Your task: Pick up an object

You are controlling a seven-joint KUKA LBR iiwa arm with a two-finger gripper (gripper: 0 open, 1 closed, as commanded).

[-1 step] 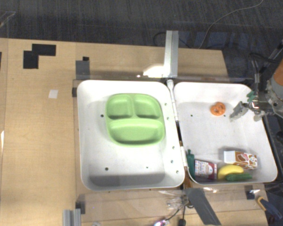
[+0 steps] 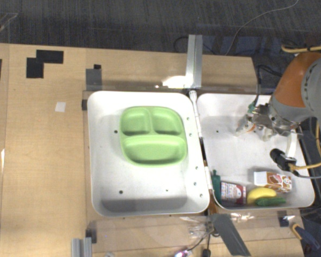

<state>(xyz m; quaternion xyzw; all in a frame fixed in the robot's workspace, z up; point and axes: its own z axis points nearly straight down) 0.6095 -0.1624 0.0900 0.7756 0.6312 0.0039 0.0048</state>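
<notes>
End effector hangs over the right bin, well apart from the banana; can't tell its grip state.

I see the wooden worktop with two shallow white bins set side by side on it. The left bin carries a green divided plate, three compartments, lying flat toward its far half. The right bin sits just beside it, their rims nearly touching. A metal post stands at the far edge between the bins. Black square markers lie on the far left of the worktop. Beyond it I see dark carpet, crossed by a thin cable at the far right.
</notes>
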